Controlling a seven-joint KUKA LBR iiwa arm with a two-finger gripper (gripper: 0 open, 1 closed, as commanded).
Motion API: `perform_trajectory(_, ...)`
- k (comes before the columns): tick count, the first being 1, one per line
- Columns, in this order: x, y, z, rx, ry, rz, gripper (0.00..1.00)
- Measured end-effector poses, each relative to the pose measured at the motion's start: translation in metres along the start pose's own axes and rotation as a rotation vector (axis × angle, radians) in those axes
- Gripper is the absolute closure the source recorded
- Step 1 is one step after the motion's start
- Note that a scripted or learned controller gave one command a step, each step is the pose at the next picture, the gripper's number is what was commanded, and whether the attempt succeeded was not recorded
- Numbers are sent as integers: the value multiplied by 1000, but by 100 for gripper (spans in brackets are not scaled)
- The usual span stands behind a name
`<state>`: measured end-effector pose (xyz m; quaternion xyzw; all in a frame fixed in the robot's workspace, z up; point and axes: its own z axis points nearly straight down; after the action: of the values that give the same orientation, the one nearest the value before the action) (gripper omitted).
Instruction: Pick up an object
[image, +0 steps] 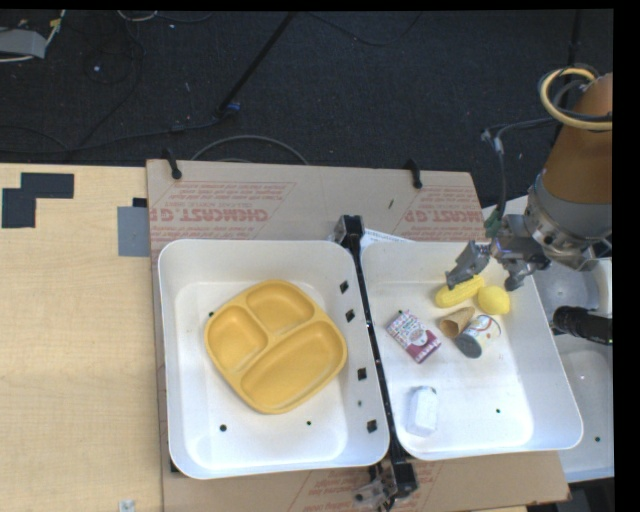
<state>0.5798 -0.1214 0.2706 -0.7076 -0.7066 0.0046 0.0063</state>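
My gripper (494, 270) hangs over the back right part of the right bin (540, 420), open, its two fingers spread apart. Just in front of and beneath it lie a yellow banana-shaped toy (457, 294) and a round yellow lemon (493, 300); I see nothing between the fingers. A tan cone-shaped piece (458, 322) and a small grey object (470, 346) lie close in front of those. A red and white packet (413, 336) rests near the bin's middle, and a white block (422, 409) sits toward its front.
The left bin (185, 420) holds a yellow divided plate (277, 345). A black divider strip (365, 340) runs between the bins. Cardboard (250, 205) lies under both bins, with a wooden bench top (70, 350) to the left.
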Motion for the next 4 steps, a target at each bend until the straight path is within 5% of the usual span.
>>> perform_trajectory(1, 0, 2, -7, -12, -1, -2, 0)
perform_trajectory(4, 20, 1, 158, -8, -1, -1, 0)
